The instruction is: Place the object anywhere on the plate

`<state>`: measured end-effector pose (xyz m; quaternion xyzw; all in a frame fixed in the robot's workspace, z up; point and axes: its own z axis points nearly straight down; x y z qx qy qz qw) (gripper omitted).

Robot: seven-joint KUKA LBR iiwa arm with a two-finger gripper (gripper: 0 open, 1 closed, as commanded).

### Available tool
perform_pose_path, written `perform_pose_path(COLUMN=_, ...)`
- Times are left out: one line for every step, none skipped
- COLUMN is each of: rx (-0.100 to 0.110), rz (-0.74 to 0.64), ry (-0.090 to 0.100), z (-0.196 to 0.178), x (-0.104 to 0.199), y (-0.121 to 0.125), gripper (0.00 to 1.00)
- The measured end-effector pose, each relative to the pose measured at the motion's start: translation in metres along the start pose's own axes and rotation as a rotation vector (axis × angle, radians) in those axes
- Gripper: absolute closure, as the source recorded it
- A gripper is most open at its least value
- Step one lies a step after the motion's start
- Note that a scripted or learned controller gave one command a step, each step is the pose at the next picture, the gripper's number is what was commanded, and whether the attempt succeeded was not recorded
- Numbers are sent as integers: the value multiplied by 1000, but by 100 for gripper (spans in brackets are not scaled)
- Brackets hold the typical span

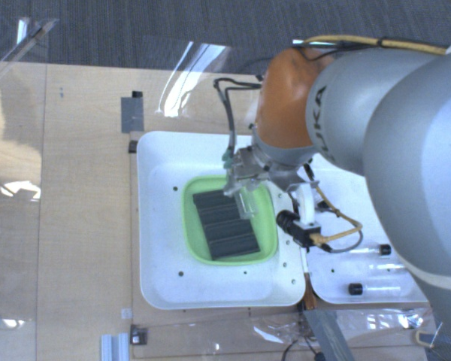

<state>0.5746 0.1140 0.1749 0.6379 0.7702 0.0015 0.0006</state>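
A light green square plate (267, 228) lies in the left white bin (159, 224). On it rests a dark grey ribbed rectangular object (224, 224), lying flat and covering most of the plate's middle. My gripper (243, 196) hangs over the plate's upper right part, right at the far right corner of the dark object. The wrist and the orange band (286, 104) above it hide the plate's far right corner.
The right bin (338, 288) holds two clear tube-like items with black ends (368, 251) (364, 287). A black cable plug (295, 229) with tan wires hangs off the wrist over the seam between the bins. The big grey arm covers the upper right.
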Motion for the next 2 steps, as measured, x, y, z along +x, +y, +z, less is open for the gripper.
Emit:
perform_pose_path(rx=0, rz=1, ry=0, z=0, x=-1, y=0, gripper=0)
perform_pose_path(rx=-3, rz=14, ry=-2, z=-10, x=-69, y=7, gripper=0)
